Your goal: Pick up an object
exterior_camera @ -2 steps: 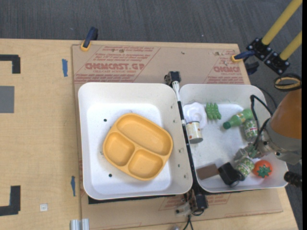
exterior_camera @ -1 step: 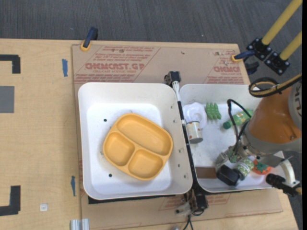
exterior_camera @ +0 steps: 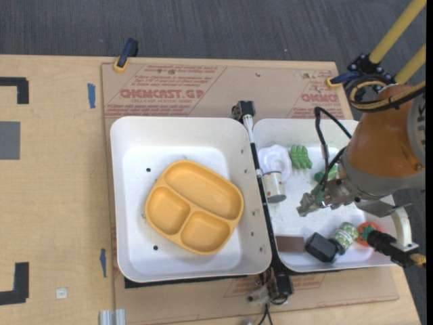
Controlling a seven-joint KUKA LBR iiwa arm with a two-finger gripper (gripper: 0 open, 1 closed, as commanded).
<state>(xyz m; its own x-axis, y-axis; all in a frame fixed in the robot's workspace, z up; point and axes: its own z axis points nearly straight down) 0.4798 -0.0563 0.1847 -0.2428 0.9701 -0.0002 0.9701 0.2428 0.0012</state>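
Observation:
My gripper (exterior_camera: 315, 202) hangs low over the middle of the right bin (exterior_camera: 298, 265), below the arm's orange band (exterior_camera: 383, 141). Nothing is visibly held in it. Just to its left a small silver can (exterior_camera: 273, 185) lies beside a white cup-like piece (exterior_camera: 274, 159). A green toy (exterior_camera: 300, 157) sits toward the bin's back. In front of the gripper lie a black block (exterior_camera: 322, 247), a green patterned ball (exterior_camera: 346, 235) and an orange item (exterior_camera: 370, 234). A small green piece (exterior_camera: 320, 176) shows at the wrist's edge.
The left bin (exterior_camera: 128, 202) holds a yellow divided plate (exterior_camera: 195, 206). A brown flat card (exterior_camera: 289, 244) lies at the right bin's front left. Cables and a black fitting (exterior_camera: 244, 109) run along the rim between the bins. Yellow poles (exterior_camera: 400, 24) rise at the far right.

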